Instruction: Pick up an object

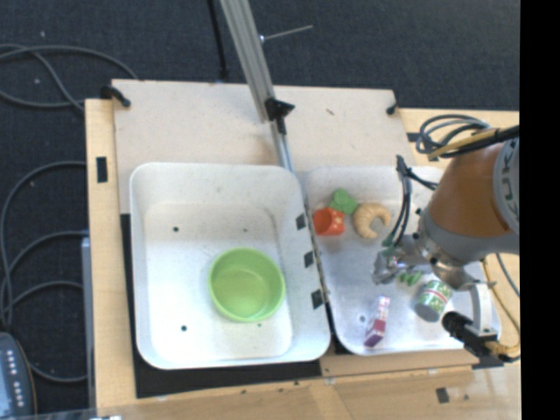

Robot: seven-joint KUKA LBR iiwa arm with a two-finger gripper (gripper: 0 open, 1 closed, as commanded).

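wooden bench point(201, 121) on dark carpet point(87, 24) bears two white bins; jaws' state unclear.

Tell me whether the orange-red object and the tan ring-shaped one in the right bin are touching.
Apart. The camera view shows a strip of white bin floor between the orange-red object and the tan ring-shaped object.

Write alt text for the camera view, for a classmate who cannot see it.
A grey and orange robot arm reaches from the right over the right white bin, its gripper low among small items: a red toy, a green piece, a tan ring, a can and a pink packet. The left bin holds a green bowl.
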